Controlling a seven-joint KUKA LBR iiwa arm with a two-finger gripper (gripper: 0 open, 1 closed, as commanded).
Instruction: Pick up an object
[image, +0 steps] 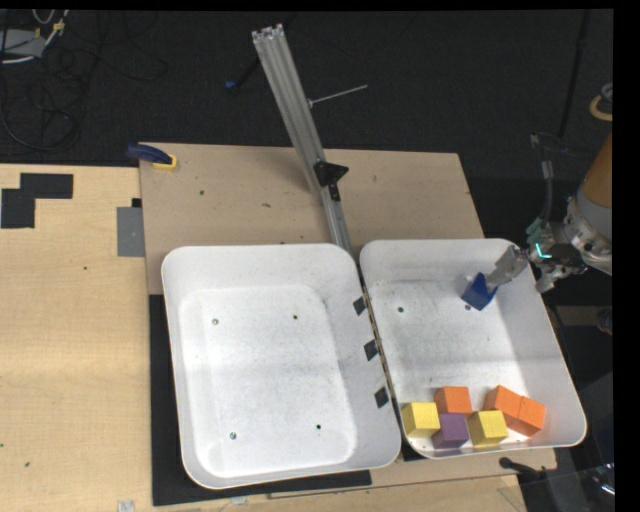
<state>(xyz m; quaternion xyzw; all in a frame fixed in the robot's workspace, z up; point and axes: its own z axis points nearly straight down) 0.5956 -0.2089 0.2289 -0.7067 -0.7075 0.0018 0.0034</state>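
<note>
Blue block (479, 292): small, rigid, likely light; flat sides suit pinching; gripper (500, 272) jaws appear clamped on its upper end

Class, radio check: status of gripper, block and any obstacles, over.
Gripper over right bin, at blue block; grasp unclear. Other blocks clustered at near edge, clear of it.

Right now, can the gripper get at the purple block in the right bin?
Probably yes. The gripper sits over the right bin by the blue block. The purple block lies open on top, though yellow and orange blocks crowd its sides near the bin's front wall.
</note>
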